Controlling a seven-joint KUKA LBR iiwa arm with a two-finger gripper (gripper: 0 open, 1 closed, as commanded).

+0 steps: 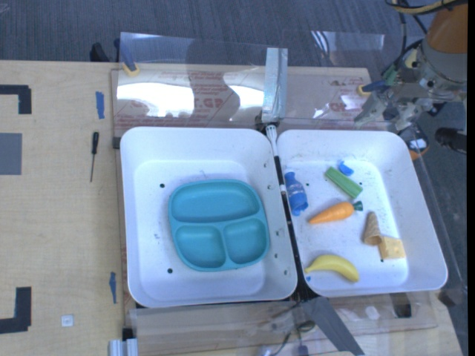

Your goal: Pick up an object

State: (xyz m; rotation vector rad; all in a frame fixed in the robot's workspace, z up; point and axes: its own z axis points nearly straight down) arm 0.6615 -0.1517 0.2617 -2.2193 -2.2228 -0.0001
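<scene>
Your gripper (397,110) sits at the two o'clock corner of the view, above and just outside the far right corner of the right bin (427,199). You cannot tell how it stands: the metal parts there blur into cables and brackets, and nothing from the bins shows in its grasp. The orange band (450,28) of the arm shows above it at the top right edge, with yellow and black cables looping past.

Everything you could pick lies in the right bin. A small blue bottle (296,193) lies near the bin's nine o'clock wall, just beside the divider between the bins. A green block (342,183) lies tilted near the centre, with a small blue piece (346,169) touching or almost touching its one o'clock end. An orange carrot (332,213) with a green tip lies just below the green block, pointing roughly from eight to two o'clock. A tan cone-shaped item (380,237) lies at four o'clock in the bin, and a yellow banana (333,267) lies at six o'clock, near the front wall.

In the left bin (141,199) you see a teal divided plate (218,223) with three compartments, set near the centre.

A black screwdriver (93,154) lies on the wooden bench (52,221) at nine o'clock, well apart from the bins.
</scene>
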